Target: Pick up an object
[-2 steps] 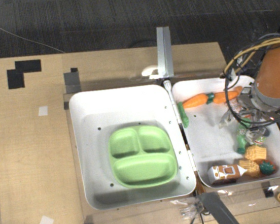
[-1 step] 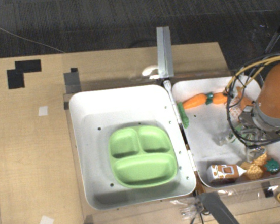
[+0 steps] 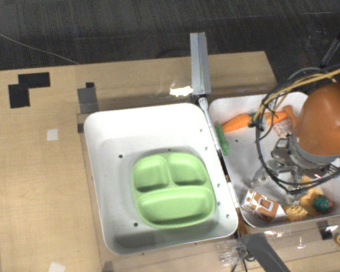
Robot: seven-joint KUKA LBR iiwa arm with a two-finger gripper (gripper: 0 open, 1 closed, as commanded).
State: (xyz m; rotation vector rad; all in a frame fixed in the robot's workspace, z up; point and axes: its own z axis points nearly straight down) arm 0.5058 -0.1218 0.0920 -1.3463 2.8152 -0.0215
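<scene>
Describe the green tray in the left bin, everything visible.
The green tray is pale green, looks like matte plastic, and is a rounded rectangle with three compartments: two small ones on the far side, one wide one on the near side. It lies flat, right side up, about mid-floor of the left bin. Nothing lies in it or touches it.

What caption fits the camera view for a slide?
KUKA arm reaching into the right bin of small objects; green divided tray in the left bin.
</scene>
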